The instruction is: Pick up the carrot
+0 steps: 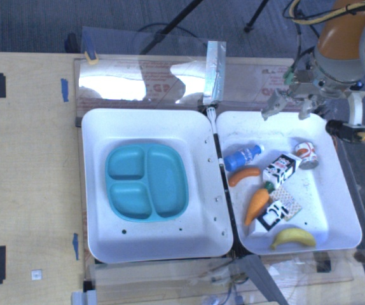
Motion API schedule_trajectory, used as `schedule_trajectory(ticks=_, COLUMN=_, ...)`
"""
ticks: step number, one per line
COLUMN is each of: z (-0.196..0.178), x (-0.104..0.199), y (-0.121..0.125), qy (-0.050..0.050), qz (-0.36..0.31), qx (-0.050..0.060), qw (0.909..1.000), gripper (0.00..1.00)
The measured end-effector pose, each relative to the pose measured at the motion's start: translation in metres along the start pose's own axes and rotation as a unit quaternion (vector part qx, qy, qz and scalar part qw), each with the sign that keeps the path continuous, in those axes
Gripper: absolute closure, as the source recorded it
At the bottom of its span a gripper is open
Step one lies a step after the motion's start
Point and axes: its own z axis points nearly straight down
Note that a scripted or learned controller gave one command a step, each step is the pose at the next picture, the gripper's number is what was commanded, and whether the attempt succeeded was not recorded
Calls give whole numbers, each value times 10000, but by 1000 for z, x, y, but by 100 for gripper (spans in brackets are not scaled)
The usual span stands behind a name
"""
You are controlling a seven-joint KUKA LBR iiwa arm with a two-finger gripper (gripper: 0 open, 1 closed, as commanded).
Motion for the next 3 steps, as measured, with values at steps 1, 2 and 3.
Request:
schedule_trajectory(ticks=1, z=17, x=-41, y=5, qy=-8, qz=1049, qx=-15, qw=9945, gripper=0)
schedule_trajectory(ticks=2, z=36, x=-1, y=-13, qy=3, qz=1528, qx=11, qw=9883, gripper=0)
schedule_trajectory(ticks=3, z=101, x=6, y=-77, qy=5, qz=1604, qx=-50, qw=9870, gripper=0)
